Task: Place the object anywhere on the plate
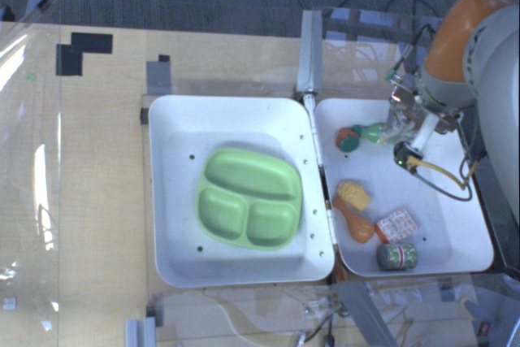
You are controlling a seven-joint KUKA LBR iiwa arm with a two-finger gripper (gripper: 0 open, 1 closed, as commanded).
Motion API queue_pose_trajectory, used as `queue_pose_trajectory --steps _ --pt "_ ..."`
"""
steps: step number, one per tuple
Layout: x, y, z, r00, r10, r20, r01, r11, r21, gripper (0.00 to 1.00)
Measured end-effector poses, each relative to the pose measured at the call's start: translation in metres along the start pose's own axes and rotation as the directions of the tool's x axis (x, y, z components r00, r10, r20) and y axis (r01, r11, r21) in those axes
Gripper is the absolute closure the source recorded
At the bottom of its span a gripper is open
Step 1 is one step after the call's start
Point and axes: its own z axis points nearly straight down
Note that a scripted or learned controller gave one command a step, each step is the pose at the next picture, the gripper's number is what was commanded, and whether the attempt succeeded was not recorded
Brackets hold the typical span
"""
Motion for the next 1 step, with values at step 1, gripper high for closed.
queue_pose_trajectory --steps 1 --pt "-0.0764 -0.0317 -0.0612 0.969 0.245 0.0 -0.245 0.969 -0.002 1.0"
